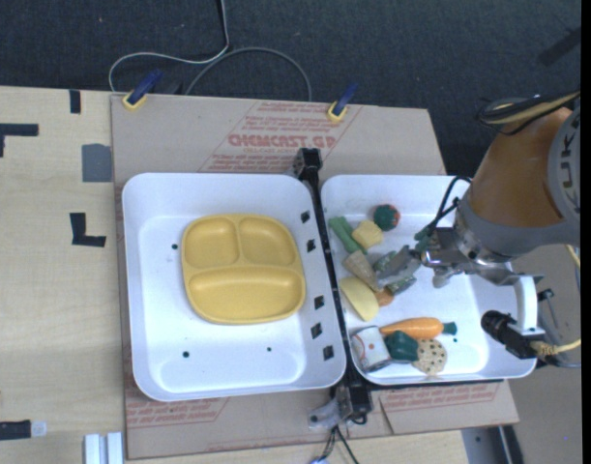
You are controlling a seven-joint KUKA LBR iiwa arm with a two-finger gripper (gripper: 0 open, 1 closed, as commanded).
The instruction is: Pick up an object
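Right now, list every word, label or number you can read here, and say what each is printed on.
"CHEMCAST GP": red print on the brown board under the bins, read upside down.
More red lettering on that board's lower edge: too small to read.
Letters on the arm: cut off, unreadable.

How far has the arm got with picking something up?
Done: the arm has reached into the right bin, and its pincer is down among the toy food beside the yellow pieces. In hand: nothing I can see lifted; whether it grips anything is unclear. Left: raising an item clear. The toy carrot and yellow divided plate lie untouched.
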